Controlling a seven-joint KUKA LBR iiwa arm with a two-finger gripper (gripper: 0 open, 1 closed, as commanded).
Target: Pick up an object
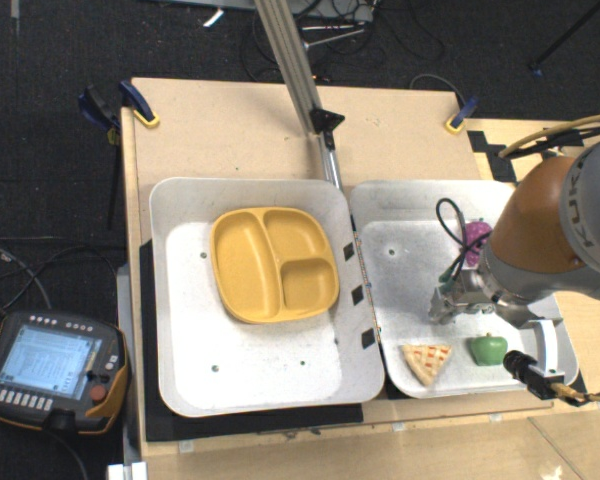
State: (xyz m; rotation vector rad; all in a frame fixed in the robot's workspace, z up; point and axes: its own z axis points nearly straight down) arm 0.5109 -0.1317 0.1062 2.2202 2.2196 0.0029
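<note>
arm [555, 233] over right bin [400, 230] | pizza slice [426, 360], green pepper [488, 349] near front

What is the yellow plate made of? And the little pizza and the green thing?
The yellow plate looks like smooth matte plastic: one even color, rounded molded compartments. The pizza slice and the green thing look like toy food, probably plastic or rubber; they are too small to be sure.

Pizza slice [425, 360] beside green pepper [488, 349]

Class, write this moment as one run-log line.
gripper: low in right bin | grasp: unconfirmed | pizza slice, green pepper: lying nearby | yellow tray: left bin
</note>
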